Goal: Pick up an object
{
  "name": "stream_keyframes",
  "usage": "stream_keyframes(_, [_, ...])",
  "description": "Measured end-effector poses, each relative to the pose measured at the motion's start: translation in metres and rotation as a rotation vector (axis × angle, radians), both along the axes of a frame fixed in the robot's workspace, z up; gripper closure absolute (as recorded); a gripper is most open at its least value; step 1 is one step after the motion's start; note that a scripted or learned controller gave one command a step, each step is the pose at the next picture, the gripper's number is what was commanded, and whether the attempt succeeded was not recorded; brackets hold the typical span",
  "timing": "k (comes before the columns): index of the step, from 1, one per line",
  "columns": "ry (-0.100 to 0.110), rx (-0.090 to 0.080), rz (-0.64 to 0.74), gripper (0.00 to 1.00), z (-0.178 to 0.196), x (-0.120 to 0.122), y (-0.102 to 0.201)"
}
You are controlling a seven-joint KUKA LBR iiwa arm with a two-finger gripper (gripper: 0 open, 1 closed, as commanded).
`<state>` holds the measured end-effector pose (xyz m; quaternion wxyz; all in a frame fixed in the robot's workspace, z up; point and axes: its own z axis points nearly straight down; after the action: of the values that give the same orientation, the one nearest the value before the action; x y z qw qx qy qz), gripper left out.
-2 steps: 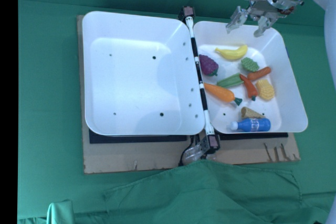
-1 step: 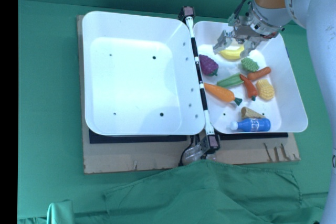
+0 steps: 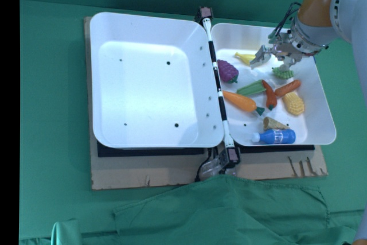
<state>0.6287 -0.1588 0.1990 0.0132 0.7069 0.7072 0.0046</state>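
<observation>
Green cloth drapes the table [image 3: 51,123]; cardboard underlies two white bins. The right bin [image 3: 321,123] holds toy food: a purple grape bunch [image 3: 227,71] at nine o'clock, a blue bottle [image 3: 276,136] at six. The gripper [image 3: 274,61] hovers at twelve, fingers spread wide, holding nothing.

The left bin [image 3: 150,80] has a bare floor, open to reach anywhere. The right bin [image 3: 321,117] is crowded: purple grapes [image 3: 227,71] by the divider rod [image 3: 216,74], an orange carrot [image 3: 241,102], a corn cob [image 3: 293,103] and a blue bottle [image 3: 276,136] near the front rim, leaving narrow gaps. The arm [image 3: 332,0] hangs over its far corner
</observation>
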Motion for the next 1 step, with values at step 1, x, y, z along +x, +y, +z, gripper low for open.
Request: stream_keyframes(1, [-0.003, -0.003, -0.005, 1.00, 0.0097, 0.0011, -0.0035])
